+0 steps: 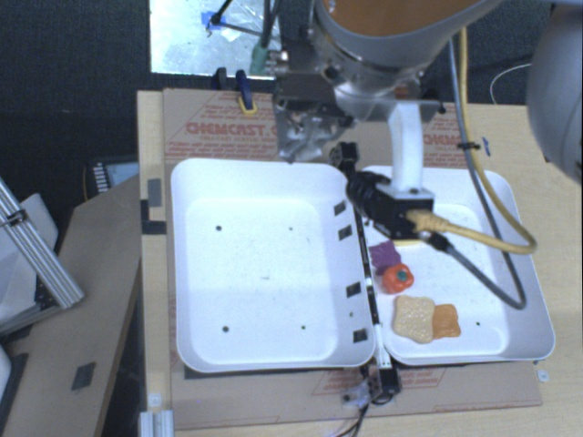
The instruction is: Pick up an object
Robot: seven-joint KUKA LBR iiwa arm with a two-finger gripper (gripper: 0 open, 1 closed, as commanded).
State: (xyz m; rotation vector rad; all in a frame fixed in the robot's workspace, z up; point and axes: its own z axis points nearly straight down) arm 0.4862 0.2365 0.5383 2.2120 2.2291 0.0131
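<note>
In the right shallow white bin (512, 328) lay a purple block (383, 253), round red-orange toy (396, 278), pale toast-like slice (414, 319) and tan piece (446, 321); the metal gripper (299, 146) hung at the far rim of the left bin (246, 271), its opening impossible to tell.

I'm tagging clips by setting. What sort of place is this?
Probably a robotics lab: a robot arm reaches over the white left bin and right bin, with aluminium framing at the left.
</note>
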